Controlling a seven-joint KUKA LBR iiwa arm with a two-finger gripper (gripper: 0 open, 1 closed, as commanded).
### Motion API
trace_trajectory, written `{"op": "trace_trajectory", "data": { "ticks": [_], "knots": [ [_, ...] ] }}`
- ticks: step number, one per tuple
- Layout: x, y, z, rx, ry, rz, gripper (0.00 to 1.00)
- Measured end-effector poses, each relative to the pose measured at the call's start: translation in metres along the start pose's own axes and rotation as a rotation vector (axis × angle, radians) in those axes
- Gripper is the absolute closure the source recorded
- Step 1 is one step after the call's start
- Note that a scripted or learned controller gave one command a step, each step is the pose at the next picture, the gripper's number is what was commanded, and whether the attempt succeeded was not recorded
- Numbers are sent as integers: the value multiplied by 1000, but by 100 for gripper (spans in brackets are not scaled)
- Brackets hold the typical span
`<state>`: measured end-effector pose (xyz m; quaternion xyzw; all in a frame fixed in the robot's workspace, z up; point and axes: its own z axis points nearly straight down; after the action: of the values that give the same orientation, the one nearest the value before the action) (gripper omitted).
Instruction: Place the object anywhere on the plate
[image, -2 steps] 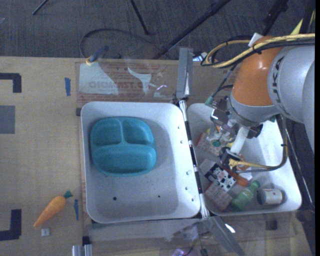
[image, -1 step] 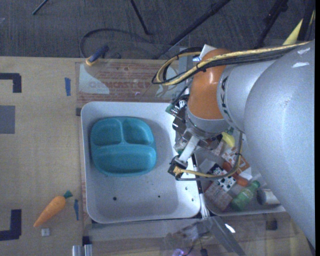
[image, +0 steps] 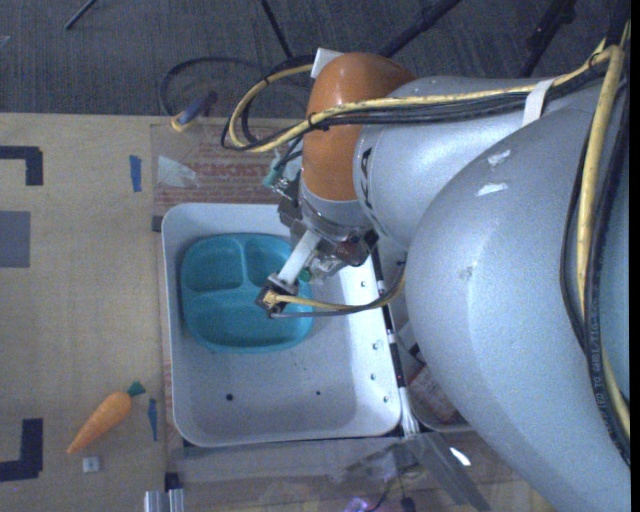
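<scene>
Camera view: looks down at a slant on a tan bench (image: 80, 300), with a shallow white bin (image: 260, 400) at the centre left of the frame.
Plate (image: 225, 300): teal, divided into compartments, lying in the upper half of the bin; the visible surface bears nothing.
Arm (image: 480, 250): large and grey with an orange band, entering from the right and covering most of the right half of the frame.
Gripper (image: 332, 252): tucked under the wrist just above the plate's right edge; open or closed, cannot tell; nothing seen held.
Carrot (image: 100, 420): orange toy with a green top, lying tilted on the bench at the lower left of the frame, outside the bin and well apart from the plate; judged the likely object of the task.
Progress: placing judged not yet done, with nothing resting on the plate; picking up and carrying over judged left to do.
Writing: reddish print on a tan strip (image: 235, 168) above the bin's upper edge, too blurred to read; no brand made out.
Other marks: short blue tape pieces (image: 135, 172) on the bench at the left.
</scene>
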<state>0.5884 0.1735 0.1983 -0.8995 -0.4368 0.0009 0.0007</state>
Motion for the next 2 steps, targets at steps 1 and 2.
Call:
{"op": "trace_trajectory", "data": {
  "ticks": [1,2],
  "knots": [
    [6,-76,8,2,-2,34,100],
    [-5,-91,-22,2,-1,-391,100]
  ]
}}
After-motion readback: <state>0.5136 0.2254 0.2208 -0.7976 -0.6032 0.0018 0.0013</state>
